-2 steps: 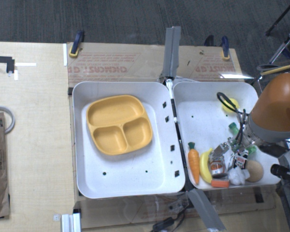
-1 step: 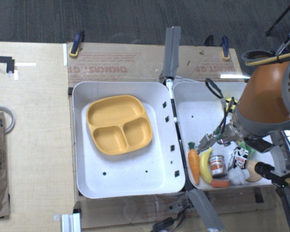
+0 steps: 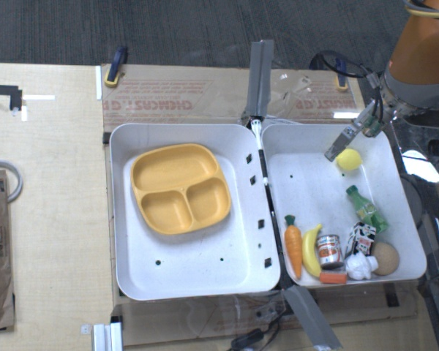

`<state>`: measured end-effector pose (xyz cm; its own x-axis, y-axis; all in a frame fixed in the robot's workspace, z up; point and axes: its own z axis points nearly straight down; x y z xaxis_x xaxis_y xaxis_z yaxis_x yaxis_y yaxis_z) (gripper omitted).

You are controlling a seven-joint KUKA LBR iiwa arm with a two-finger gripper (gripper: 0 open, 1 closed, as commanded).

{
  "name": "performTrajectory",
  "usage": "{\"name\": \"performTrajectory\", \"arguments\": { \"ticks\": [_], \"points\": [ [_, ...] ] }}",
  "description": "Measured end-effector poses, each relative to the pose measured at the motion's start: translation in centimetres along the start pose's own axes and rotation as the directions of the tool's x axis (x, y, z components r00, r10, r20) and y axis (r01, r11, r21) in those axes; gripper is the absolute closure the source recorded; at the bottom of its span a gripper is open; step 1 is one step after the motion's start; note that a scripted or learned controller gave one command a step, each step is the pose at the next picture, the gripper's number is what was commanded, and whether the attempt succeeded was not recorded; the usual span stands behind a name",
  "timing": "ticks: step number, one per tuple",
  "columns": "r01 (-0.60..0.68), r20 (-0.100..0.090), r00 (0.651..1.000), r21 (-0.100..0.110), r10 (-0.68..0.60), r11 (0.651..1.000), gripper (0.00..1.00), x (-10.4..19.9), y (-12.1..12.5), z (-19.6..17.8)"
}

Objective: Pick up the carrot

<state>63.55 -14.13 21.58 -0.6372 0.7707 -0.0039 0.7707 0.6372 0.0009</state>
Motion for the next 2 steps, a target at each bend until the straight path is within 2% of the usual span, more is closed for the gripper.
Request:
{"name": "performTrajectory", "arguments": {
  "ticks": [1,2],
  "points": [
    [-0.280,0.000,0.960,0.001,0.280,0.960,0.00,0.9,-2.7,-6.3],
    [-0.217,-0.003,0.976,0.004,0.217,0.976,0.00,3.7,-11.1,-1.5]
  ]
}}
